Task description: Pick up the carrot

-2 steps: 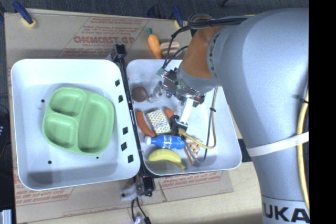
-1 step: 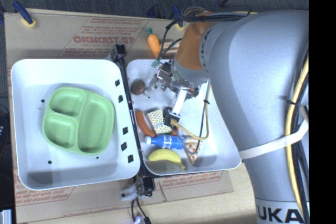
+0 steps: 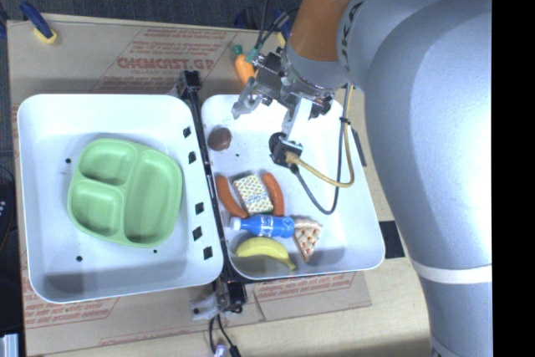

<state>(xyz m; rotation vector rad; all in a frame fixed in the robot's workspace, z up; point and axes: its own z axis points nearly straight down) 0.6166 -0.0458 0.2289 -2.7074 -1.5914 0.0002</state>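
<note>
The carrot [image 3: 243, 68] is small and orange with a green top. It shows at the far rim of the right bin [image 3: 359, 221], near that bin's left corner. My gripper [image 3: 251, 99] hangs right beside it, its metal parts touching or overlapping the carrot's right side. The wrist covers part of the carrot, so whether the carrot is held cannot be told from this view.
The right bin holds a brown ball [image 3: 219, 138], two sausages [image 3: 226, 195], a checkered cracker [image 3: 252, 193], a blue bottle [image 3: 263, 226], a banana [image 3: 263, 252] and a pizza slice [image 3: 307, 239]. A green divided plate [image 3: 125, 190] lies in the left bin [image 3: 33, 180].
</note>
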